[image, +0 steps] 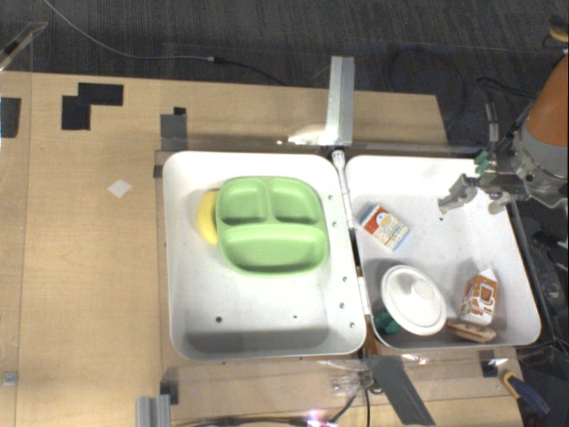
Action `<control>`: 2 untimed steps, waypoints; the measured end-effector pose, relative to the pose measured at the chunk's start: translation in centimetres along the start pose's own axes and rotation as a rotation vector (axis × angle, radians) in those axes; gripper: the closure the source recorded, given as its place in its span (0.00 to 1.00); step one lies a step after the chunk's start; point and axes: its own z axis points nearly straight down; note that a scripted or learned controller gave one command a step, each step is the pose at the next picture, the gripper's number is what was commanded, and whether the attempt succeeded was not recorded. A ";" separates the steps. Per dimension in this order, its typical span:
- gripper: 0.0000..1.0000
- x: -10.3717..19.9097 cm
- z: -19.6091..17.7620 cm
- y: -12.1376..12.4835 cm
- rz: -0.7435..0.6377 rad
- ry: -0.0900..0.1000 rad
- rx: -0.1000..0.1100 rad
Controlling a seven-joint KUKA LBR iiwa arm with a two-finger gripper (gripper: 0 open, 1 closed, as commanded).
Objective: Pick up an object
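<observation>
- I'm looking down on a pale wooden bench [80, 265] with black marks near its far left corner and dark carpet beyond it; a thin cable trails across that carpet.
- 2 shallow white bins sit side by side on the bench, the left bin [258, 327] and the right bin [427, 181], with a metal post [341, 100] standing at the far end of the seam between them.
- In the left bin I see a green divided tray [270, 223] with 3 compartments, lying upside up, and a yellow object [206, 218] tucked against its left edge, partly hidden under it.
- The arm [547, 136] comes in from the right, its orange band showing at the frame edge.
- The gripper [473, 194] hangs over the far right part of the right bin, and I see nothing between its fingers.
- Whether the jaws stand wide or narrow I cannot tell from this angle.
- In the right bin, a small white carton [384, 227] with red and blue print lies nearest, left of and nearer the camera than the gripper, apart from it.
- A white round bowl [413, 299] sits toward the near edge, with a dark green thing [385, 325] peeking out at its left.
- A brown and white pouch [480, 299] stands near the right wall, a tan stick-like item [469, 331] lying just below it; both are well apart from the gripper.
</observation>
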 end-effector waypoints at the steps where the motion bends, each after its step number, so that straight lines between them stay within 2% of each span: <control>1: 0.00 4.7 9.6 1.9 0.433 0.001 0.003; 2: 0.00 7.0 13.6 3.0 0.249 0.000 -0.014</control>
